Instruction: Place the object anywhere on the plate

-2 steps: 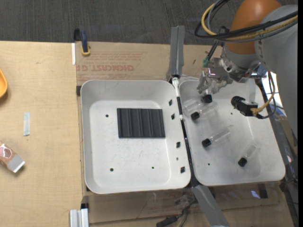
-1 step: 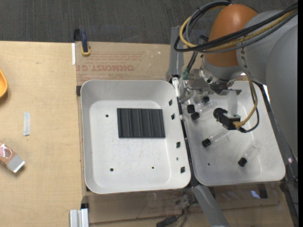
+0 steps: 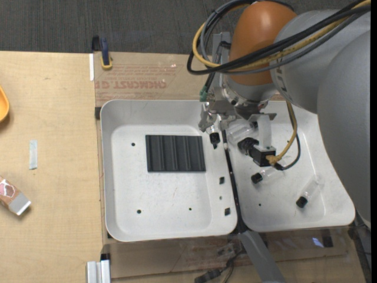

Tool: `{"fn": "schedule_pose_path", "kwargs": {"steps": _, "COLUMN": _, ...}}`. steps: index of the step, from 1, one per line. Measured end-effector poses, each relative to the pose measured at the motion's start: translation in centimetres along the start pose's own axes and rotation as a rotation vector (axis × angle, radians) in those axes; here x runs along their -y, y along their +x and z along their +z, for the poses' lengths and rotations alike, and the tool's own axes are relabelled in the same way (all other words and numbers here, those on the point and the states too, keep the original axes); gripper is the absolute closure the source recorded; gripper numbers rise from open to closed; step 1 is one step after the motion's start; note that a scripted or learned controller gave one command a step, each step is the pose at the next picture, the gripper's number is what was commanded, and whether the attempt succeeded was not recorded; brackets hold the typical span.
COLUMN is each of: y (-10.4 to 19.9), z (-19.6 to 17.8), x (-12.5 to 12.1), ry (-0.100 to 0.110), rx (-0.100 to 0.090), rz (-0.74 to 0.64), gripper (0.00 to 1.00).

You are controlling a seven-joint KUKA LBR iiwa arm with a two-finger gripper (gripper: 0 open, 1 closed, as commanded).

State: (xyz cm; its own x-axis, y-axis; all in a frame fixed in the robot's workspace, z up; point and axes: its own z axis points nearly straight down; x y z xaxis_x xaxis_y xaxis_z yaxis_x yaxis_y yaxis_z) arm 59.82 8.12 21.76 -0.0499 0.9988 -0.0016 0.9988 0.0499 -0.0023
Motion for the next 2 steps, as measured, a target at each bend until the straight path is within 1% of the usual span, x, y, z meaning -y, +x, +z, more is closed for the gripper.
{"fn": "schedule_pose_path", "kwargs": {"steps": 1, "y": 7.0, "z": 4.5, "x": 4.0, "ry": 0.004, "rx": 0.002, "rz": 0.382, "gripper": 1.00}}
{"fn": "schedule_pose_path", "kwargs": {"steps": 2, "y": 8.0, "z": -3.6, "x": 3.4, "ry": 0.001, "rx": 0.002, "rz": 0.264, "gripper": 1.00}}
